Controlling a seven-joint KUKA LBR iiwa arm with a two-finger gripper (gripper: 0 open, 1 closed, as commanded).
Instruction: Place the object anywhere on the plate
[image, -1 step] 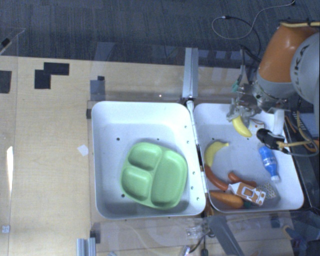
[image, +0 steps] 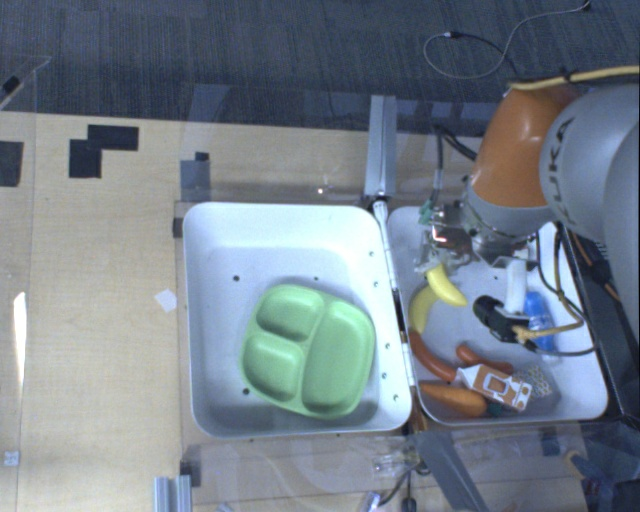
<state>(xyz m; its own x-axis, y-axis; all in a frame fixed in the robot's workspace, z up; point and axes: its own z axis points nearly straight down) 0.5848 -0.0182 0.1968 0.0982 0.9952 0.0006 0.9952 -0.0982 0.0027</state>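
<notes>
The green plate (image: 310, 348), split into three wells, lies in the left bin (image: 215, 300), toward its front right corner. In the right bin (image: 590, 400), a yellow banana (image: 432, 295) lies by the left wall, its long axis running from the back down toward the front, curved, with the upper end right under the gripper (image: 441, 250). Whether the jaws pinch it or stand spread, I cannot tell. Two sausages (image: 440, 375) and a small box (image: 492, 385) lie along the front edge.
</notes>
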